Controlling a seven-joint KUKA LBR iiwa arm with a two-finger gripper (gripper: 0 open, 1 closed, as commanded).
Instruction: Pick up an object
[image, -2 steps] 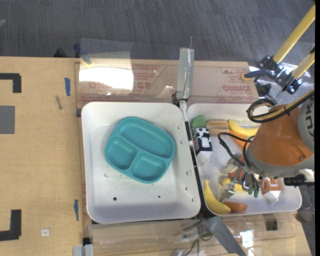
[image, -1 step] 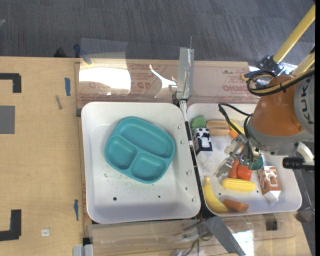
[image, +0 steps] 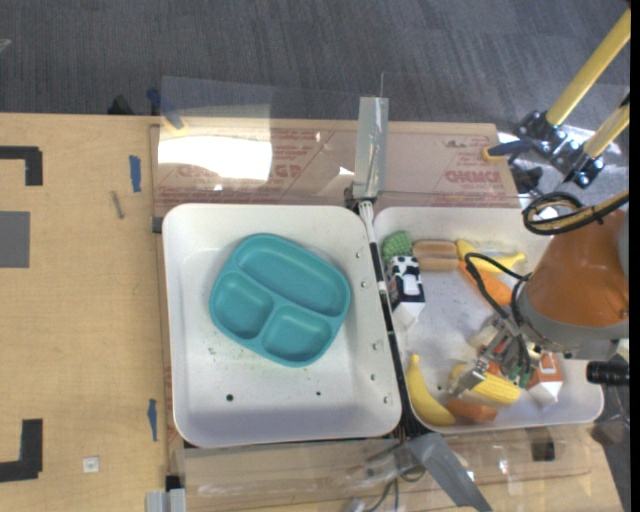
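Left bin (image: 190, 330): teal tray (image: 280, 298). Right bin (image: 585, 405): banana (image: 428, 398), hotdog (image: 435, 252). Claw (image: 497, 352) state unclear.

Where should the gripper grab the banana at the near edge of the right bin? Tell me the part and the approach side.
Probably across the middle of the banana, coming straight down from above. It lies flat and curved along the right bin front-left corner, so its narrow width suits the fingers; the divider wall on one side and the toy pile beside it leave little room for a sideways approach.

a pale wooden bench top (image: 70, 330) under a dark grey carpeted floor (image: 300, 40).
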